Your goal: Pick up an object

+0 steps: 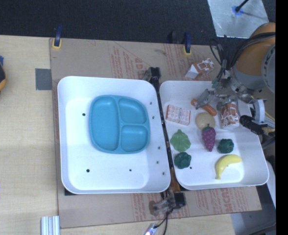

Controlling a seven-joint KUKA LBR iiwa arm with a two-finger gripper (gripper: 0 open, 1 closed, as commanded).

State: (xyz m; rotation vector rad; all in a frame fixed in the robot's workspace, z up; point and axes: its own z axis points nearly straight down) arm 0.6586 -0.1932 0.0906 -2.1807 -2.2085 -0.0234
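While the gripper (217,94) hangs over the back of the right bin (259,177), its grip state impossible to tell, the carrot (206,107) lies just beneath it. A good pick would centre on the carrot, clear of the wrapper (228,115) alongside.

A: Arm (255,58) noted at right edge. Grey housing, rounded, w/ orange band across upper part.

B: Cables?

A: Several thin black cables seen looping from the band area down toward the wrist. Wrist section is grey metal, small parts, detail too blurred to be listed.

B: Gripper?

A: Gripper (216,96) is dark grey/metallic, approx. spidery outline. A black piece w/ white collar is seen below the wrist at right. No markings can be read.
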